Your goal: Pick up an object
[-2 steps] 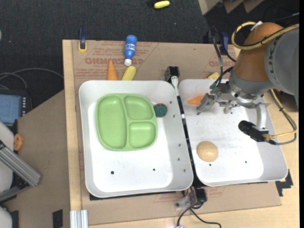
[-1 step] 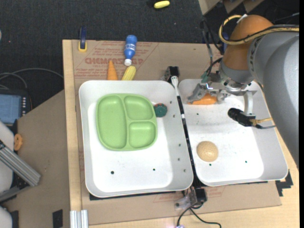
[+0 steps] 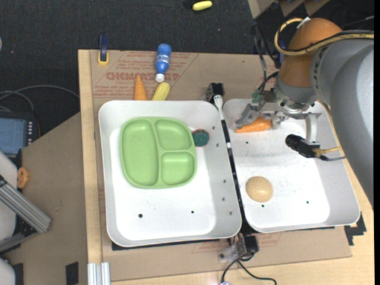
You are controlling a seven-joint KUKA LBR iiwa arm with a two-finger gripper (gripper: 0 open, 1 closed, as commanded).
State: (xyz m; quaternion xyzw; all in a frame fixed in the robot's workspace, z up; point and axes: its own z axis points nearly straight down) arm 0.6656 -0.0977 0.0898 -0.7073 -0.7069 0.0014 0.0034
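Observation:
An orange carrot (image 3: 256, 125) lies at the back left of the right bin (image 3: 309, 212). My gripper (image 3: 255, 115) is low over it, right at the carrot's upper side and touching or nearly touching it. Whether the carrot is gripped cannot be made out from this angle. A tan round object (image 3: 259, 189) rests nearer the front of the same bin, apart from the gripper.
The left bin (image 3: 160, 218) holds a green divided plate (image 3: 158, 151) and a small teal object (image 3: 201, 137) by its right wall. Behind the bins on the cardboard lie a blue-and-white bottle (image 3: 162, 62), an orange piece (image 3: 139, 89) and a yellow piece (image 3: 161, 91).

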